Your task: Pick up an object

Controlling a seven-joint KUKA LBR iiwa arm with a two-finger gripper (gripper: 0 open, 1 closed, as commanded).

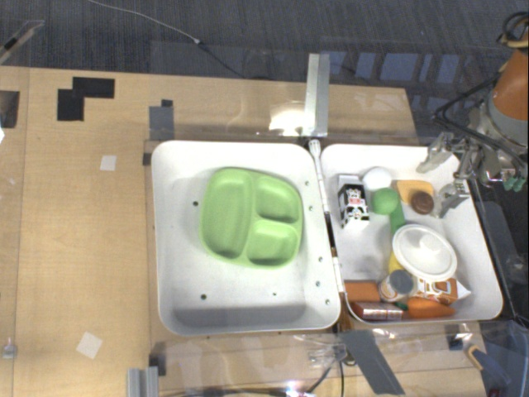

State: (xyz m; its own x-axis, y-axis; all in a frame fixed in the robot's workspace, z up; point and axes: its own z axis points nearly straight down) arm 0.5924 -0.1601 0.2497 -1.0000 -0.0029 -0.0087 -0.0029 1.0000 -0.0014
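My gripper (444,177) hangs over the far right corner of the right bin (483,246), open, with nothing between its fingers. Just left of it lies a tan block with a brown disc (417,198) on top. Further left are a green object (385,203), a white ball (377,177) and a small black-and-white box (355,203). A white bowl (424,251) sits in the middle of the bin. Along the near wall lie a brown cylinder (368,291), a grey round can (400,283) and an orange carrot (430,308).
The left bin (178,288) holds a green divided plate (250,216). A metal post (318,98) rises behind the wall where the two bins meet. Dark cables (463,106) run at the back right beside the arm.
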